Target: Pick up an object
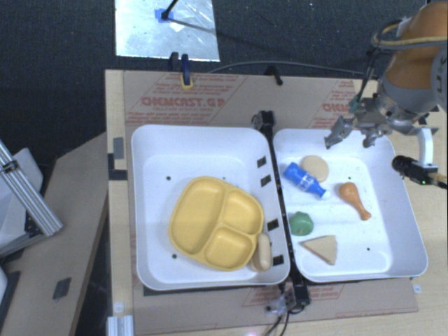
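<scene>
Rt bin (392, 257) holds five small objs, none gripped. Blue bottle (304, 180) lies on its side, long axis diagonal, white cap end pointing lower-rt, base upper-left; smooth plastic look w/ a white label band. Touching its upper edge: a round tan bun-like piece (315, 166), matte. To the rt, an orange drumstick (355, 199), fat end upper-left, thin end pointing lower-rt, roughly parallel to the bottle. Below the bottle, a green rounded lump (302, 222); just beside that, lower-rt, a tan wedge (321, 248) w/ its point toward the left.

Gripper (353, 131) hangs above the rt bin's far rim, apart from all objs, two fingers spread wide w/ nothing between them. Arm is grey w/ orange band, coming in from the rt.

Left bin (150, 187): yellow compartment tray (217, 222), glossy plastic, three sections, set at a tilt. A beige oval piece (262, 251) rests against its lower-rt edge.

Both bins shallow, white, rounded corners, side by side on a cardboard sheet (196, 100) w/ red print, on a light wood bench. Dark carpet-like floor behind, w/ a shiny metal plate (164, 19). Aluminium rail (28, 194) at left.
</scene>
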{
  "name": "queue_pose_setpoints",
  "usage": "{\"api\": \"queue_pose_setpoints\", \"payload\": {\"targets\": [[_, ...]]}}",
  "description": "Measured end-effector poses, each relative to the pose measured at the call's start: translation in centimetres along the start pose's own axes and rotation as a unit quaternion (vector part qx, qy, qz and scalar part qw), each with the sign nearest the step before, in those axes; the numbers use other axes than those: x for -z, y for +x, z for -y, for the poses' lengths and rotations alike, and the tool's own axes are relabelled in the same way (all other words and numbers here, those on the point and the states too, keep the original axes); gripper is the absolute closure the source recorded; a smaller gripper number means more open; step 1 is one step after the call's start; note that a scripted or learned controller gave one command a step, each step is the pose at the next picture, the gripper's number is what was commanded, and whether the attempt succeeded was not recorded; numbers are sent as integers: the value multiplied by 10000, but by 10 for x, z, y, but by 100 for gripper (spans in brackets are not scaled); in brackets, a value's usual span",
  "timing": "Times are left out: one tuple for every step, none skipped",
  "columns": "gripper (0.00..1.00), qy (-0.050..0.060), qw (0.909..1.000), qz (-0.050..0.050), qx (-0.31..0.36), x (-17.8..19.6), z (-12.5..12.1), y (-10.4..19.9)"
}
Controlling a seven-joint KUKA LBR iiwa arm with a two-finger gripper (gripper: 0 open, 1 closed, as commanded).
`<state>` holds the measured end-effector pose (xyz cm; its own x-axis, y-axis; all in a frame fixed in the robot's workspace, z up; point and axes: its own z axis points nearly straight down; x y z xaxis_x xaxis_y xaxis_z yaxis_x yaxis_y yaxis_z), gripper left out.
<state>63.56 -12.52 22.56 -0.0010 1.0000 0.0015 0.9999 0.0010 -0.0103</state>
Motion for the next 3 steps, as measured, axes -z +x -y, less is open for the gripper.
{"api": "queue_pose_setpoints", "payload": {"targets": [[0, -60, 10000, 8, 11, 7, -2, 0], [0, -47, 10000, 9, 9, -36, -9, 0], [0, -49, 10000, 7, 16, -95, -7, 7]]}}
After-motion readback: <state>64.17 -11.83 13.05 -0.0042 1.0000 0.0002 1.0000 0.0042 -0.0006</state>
